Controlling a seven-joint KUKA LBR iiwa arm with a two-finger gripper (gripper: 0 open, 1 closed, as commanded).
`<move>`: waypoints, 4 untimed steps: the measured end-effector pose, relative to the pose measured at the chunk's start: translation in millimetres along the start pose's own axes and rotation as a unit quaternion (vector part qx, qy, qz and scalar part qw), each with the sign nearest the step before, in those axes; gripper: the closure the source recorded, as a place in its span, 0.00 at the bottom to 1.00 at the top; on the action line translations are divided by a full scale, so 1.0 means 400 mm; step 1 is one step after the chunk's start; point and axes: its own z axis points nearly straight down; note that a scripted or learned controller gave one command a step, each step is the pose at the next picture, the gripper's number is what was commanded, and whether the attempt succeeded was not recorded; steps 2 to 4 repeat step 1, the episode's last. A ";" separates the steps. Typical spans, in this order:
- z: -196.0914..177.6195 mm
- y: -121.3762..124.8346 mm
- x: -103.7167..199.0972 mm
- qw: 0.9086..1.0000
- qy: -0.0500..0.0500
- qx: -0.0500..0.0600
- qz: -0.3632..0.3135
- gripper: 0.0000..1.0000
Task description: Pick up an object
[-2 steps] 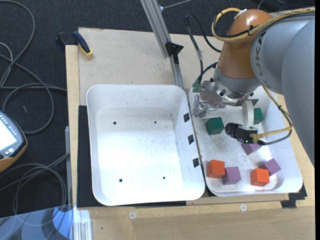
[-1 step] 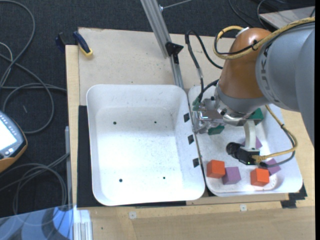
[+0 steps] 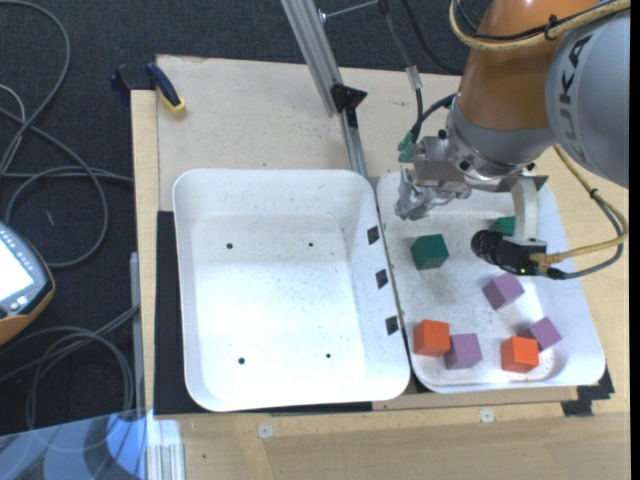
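the gripper [image 3: 413, 204] hovers over the right bin [image 3: 590, 353] just above a green cube [image 3: 430, 251], finger state impossible to tell, nothing visibly lifted yet.

Six blocks [image 3: 430, 251] in the right bin [image 3: 585, 343] — gripper [image 3: 412, 204] just behind the leftmost (left bin [image 3: 200, 198] alongside)

arm [image 3: 540, 58] cut off by top and right edges, covers the right bin's [image 3: 585, 343] far end. gripper [image 3: 415, 205] blurred above the green cube [image 3: 431, 251], fingers unreadable. second green object [image 3: 503, 226] mostly hidden behind the arm's black fitting [image 3: 505, 251].
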 end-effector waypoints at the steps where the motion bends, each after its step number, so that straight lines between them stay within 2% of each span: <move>1: -0.017 -0.080 0.019 1.000 0.000 0.006 0.001 1.00; 4: -0.017 -0.080 0.019 1.000 0.000 0.006 0.001 1.00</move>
